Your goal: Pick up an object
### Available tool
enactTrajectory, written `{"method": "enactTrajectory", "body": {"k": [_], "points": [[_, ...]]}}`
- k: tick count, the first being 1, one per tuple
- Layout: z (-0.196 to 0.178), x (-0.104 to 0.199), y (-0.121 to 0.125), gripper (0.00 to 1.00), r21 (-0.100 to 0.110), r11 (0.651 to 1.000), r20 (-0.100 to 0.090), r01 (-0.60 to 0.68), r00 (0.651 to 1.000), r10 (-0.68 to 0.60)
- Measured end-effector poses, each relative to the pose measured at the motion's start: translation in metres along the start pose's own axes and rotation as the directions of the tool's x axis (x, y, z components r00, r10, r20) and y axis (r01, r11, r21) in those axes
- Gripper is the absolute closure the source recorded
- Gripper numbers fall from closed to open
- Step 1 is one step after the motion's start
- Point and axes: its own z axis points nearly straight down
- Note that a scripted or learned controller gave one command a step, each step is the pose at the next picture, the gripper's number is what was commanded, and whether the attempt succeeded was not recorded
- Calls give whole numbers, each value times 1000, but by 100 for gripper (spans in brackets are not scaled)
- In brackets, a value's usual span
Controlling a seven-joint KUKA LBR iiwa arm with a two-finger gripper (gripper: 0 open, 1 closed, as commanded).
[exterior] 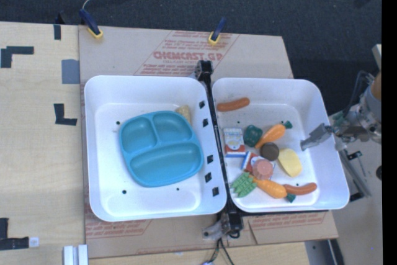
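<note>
On the bench, my gripper [317,136] hangs at the right bin's [332,195] rim, its state unreadable, food toys [268,161] unpicked.

A light wooden bench [37,158] carries a brown cardboard sheet [180,56] printed with red lettering — held by two yellow-and-blue clamps [92,25] at its far edge — and on it two shallow white bins [99,133] touching side by side.

Brightness: I see even, soft light from above, no dim corners.
Glare: the white bins [99,133] look slightly washed out.
Shadows: faint, short ones under the blue plate [161,149].
Sharpness: everything looks mildly soft; the arm [360,121] at my right edge is blurred.
</note>
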Motion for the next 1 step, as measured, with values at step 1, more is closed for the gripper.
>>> {"method": "enactTrajectory", "body": {"k": [1], "points": [[88,67,5,0,2,1000,-1,2,1000,-2]]}}
